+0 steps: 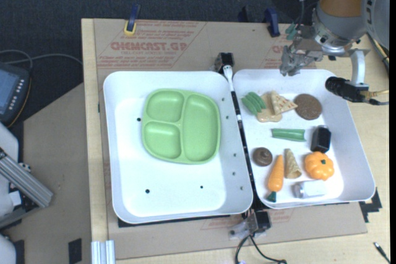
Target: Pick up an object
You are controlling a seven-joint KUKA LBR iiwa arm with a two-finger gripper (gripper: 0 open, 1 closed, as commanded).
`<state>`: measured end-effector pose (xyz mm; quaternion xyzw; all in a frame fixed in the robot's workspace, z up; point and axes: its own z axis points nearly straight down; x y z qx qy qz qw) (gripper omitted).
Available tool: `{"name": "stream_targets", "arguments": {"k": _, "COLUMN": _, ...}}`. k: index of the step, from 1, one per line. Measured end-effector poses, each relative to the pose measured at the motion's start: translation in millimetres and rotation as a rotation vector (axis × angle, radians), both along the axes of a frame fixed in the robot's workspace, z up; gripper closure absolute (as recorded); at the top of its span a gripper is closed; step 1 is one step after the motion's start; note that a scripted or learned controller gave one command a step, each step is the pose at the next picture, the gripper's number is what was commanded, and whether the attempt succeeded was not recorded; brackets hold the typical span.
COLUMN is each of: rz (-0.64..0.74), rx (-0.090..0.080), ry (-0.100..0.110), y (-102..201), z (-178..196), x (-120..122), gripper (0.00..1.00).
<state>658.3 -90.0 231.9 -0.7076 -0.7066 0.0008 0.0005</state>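
Right bin (362, 161) near edge first: small whitish block (307, 190), toy carrot (276, 174), orange pumpkin (318, 166). We'd guess all light hard plastic, bit slick. Carrot looks easiest: pinch across narrow middle, long axis crosswise to jaws. Pumpkin round, might squirt out. Mid bin: brown chocolate thing (262, 156), green bean (288, 133). Far end: cookie (307, 106). Gripper (291, 67) hovers over far rim, nothing in it; jaws spread or not, we can't tell.
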Motion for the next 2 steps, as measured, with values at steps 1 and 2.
{"name": "stream_targets", "arguments": {"k": 1, "rz": 0.002, "rx": -0.002, "ry": -0.006, "y": 12, "z": 0, "x": 10, "gripper": 1.00}}
{"name": "stream_targets", "arguments": {"k": 2, "rz": 0.000, "rx": 0.000, "ry": 0.001, "y": -3, "z": -13, "x": 4, "gripper": 1.00}}
